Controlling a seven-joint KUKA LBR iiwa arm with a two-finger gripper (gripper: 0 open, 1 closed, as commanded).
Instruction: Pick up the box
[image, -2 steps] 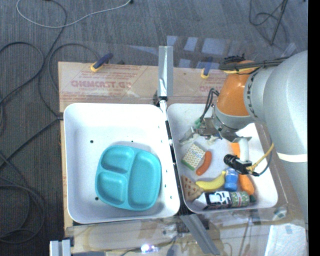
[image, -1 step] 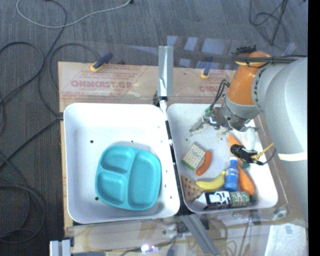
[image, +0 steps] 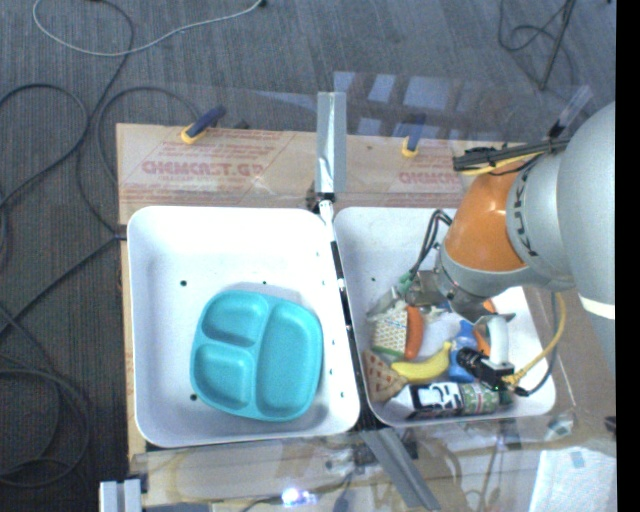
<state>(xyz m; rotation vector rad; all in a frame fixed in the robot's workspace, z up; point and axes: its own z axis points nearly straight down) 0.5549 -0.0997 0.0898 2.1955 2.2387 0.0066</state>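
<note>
Hovering over the right bin (image: 540, 400), my claw (image: 432, 292) is unreadable, open or not; box (image: 437, 397) lies flat, long axis left-right.

Arm over the right bin, much beneath it unseen

The arm (image: 560, 215) ran off the frame at 3 o'clock and covered the right bin's (image: 375, 235) 3 o'clock side, so the gripper under its orange band could not be made out. The heap (image: 435, 365) at the bin's 6 o'clock was too small and tangled to sort; no box could be told apart there.
</note>
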